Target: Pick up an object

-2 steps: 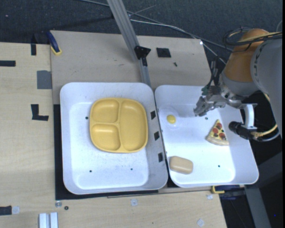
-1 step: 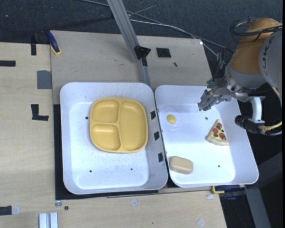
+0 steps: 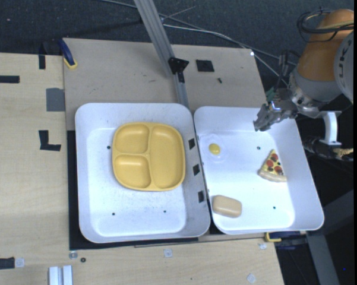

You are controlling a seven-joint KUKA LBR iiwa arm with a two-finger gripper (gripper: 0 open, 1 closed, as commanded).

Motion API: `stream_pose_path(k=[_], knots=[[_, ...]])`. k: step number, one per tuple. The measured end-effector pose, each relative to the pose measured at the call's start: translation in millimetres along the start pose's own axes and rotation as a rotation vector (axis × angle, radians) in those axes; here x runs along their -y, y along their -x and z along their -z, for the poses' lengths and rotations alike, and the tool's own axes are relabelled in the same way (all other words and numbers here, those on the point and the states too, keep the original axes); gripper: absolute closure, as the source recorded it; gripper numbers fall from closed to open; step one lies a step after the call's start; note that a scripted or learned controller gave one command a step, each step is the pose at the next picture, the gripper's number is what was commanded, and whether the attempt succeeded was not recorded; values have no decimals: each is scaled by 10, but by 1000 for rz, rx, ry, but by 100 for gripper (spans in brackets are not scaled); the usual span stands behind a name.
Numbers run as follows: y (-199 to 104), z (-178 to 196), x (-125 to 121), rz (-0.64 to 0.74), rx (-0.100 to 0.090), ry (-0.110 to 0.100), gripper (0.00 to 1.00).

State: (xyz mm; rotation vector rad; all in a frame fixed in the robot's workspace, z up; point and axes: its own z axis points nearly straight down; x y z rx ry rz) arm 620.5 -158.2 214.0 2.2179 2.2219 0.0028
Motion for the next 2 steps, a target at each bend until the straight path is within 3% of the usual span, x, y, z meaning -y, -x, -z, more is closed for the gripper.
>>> stream_pose_path(k=[2], knots=[[-951, 114, 317, 4, -2, -5, 100]])
